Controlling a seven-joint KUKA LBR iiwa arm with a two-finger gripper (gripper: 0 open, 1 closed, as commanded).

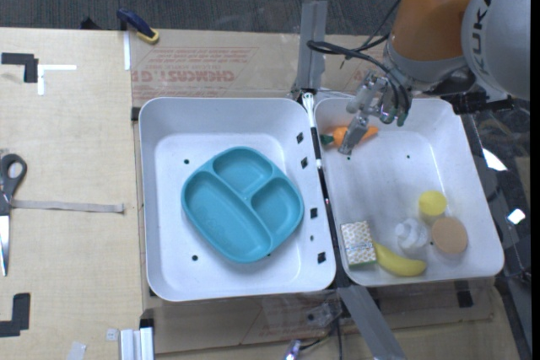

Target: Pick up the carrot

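Carrot (349, 137) lies in the right bin's (472, 261) far left corner, directly under the gripper (377, 107); whether the fingers are open or closed on it I cannot tell. It looks light, stiff and smooth, likely a toy; grip across its thicker middle.

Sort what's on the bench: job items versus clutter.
Job: carrot in the right bin; hand over it.

Clutter: blue divided plate, banana, yellow ball, brown ball, small box, scissors.
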